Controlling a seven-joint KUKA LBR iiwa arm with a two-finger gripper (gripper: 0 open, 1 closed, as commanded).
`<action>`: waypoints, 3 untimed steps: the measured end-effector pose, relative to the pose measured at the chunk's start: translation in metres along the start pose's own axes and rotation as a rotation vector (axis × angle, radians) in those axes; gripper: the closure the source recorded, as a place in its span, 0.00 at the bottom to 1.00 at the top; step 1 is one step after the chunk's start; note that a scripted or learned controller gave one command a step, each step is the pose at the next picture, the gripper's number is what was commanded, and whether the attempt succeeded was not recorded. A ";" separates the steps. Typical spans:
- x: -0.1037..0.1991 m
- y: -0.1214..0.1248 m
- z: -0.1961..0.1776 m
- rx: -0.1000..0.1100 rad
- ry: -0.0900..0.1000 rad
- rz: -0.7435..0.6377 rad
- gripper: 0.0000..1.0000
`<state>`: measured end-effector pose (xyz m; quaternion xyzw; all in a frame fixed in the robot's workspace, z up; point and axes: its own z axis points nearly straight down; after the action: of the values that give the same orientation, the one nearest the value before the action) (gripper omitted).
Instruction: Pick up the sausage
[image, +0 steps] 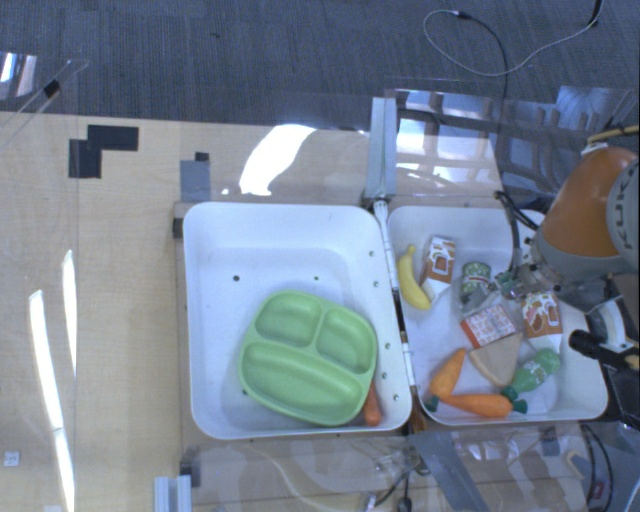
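Reaching in from right, hung arm (590, 215) over right bin (590, 405), orange band above far-right part. Placed gripper (520, 283) low over clutter, near can (474, 280) and small carton (541, 314); could not tell whether open or closed, tip lost among items. Held nothing visibly.

Spotted sausage (372, 405) in left bin (200, 300), near-right corner, squeezed between green divided plate (308, 358) and bin's right wall, partly tucked under plate rim. Sat well apart from gripper, across the divider.

Logged in right bin: banana (412, 278) along left wall, second carton (438, 260) just beside it at far side, red-and-white packet (488, 324) mid-bin, bread slice (497, 358) touching packet's near edge, green bottle (533, 370) right of bread, two carrots (448, 372) (480, 404) at near edge.
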<state>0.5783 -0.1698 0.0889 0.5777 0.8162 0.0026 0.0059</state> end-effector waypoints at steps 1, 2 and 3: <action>-0.020 0.019 0.001 0.002 0.003 0.081 0.00; 0.043 0.008 0.000 0.000 0.003 0.024 0.00; 0.032 0.028 0.000 0.001 0.002 0.072 0.00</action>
<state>0.5943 -0.1303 0.0886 0.6069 0.7948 0.0029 0.0048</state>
